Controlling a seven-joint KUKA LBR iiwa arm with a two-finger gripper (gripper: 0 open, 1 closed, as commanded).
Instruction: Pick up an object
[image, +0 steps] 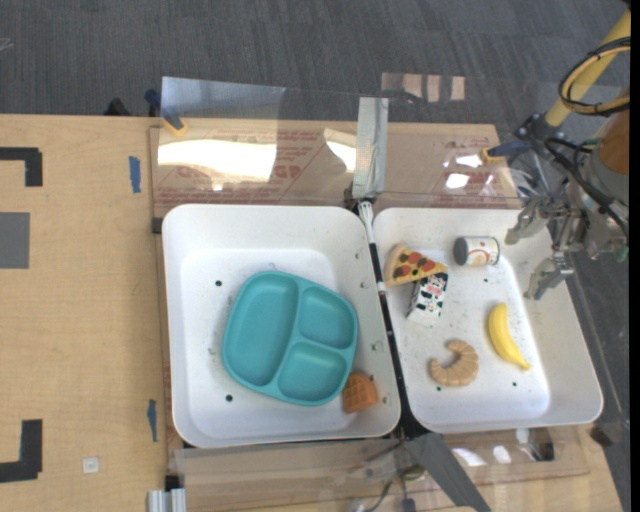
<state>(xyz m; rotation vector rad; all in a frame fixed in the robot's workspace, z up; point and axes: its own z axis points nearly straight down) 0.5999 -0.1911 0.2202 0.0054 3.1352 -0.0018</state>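
The right bin (572, 392) holds a pizza slice (413, 265), a small can (477, 251) lying on its side, a black-and-white carton (428, 296), a yellow banana (507, 336) and a croissant (455, 362). My gripper (532, 258) hangs over that bin's right rim, to the right of the can and above the banana. Its fingers stand apart with nothing between them. In the left bin (190, 250) lie a teal divided plate (290, 337) and a small orange-brown pastry (360, 392) at the bin's front right corner.
A clear plastic wall (300, 160) stands behind both bins, with a metal post (370, 150) between them. Cables and a yellow hose (590, 75) trail off the arm at the upper right. The wooden bench (70, 300) stretches out to the left.
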